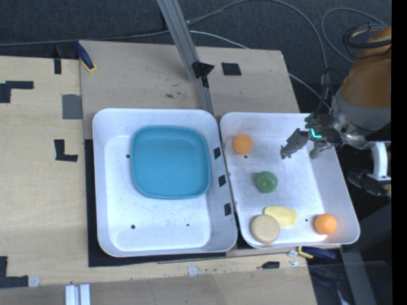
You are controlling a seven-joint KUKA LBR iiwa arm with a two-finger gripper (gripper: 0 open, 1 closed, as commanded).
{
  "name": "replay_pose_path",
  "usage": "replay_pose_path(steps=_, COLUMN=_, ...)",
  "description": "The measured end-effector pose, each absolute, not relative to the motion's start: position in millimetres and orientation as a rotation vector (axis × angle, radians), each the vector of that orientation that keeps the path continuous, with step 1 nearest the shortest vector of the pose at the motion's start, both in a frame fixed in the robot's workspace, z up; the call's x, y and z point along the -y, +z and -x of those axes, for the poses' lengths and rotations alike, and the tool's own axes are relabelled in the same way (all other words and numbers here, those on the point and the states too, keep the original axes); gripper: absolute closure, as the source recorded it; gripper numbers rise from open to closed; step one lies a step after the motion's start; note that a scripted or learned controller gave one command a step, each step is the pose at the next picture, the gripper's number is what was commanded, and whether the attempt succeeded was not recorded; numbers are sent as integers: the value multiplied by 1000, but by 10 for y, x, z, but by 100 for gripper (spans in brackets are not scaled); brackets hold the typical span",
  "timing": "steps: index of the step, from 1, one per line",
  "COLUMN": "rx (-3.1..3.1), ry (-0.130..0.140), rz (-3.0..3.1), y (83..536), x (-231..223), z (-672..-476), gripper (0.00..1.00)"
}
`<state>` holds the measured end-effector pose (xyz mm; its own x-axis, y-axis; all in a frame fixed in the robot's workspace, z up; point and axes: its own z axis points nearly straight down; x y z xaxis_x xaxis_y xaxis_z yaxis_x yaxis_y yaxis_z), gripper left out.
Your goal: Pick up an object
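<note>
The arm [369, 75] at the right of the frame is cut off by the edge, so its upper part goes unseen. Its wrist covers the right bin's [289, 121] upper right corner. The gripper [304, 142] is small and dark; its fingers cannot be made out. The beige disc [264, 229] overlaps the yellow piece [284, 215] beside it.

Single fixed camera, high above bench [38, 170], angled down, both bins in frame
</note>
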<state>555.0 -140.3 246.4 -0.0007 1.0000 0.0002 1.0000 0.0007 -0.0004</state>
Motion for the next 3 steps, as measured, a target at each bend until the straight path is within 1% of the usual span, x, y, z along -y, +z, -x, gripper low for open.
replay_pose_path(steps=1, rx=2222, ry=0, rz=2220, y=2463, x=1403, z=-5550, gripper=0)
replay_pose_path(steps=2, rx=2220, ry=5, rz=2218, y=1941, x=1388, z=-5640, gripper=0)
replay_pose_path(steps=3, rx=2218, ry=6, rz=2217, y=1321, x=1355, z=-5580, gripper=0)
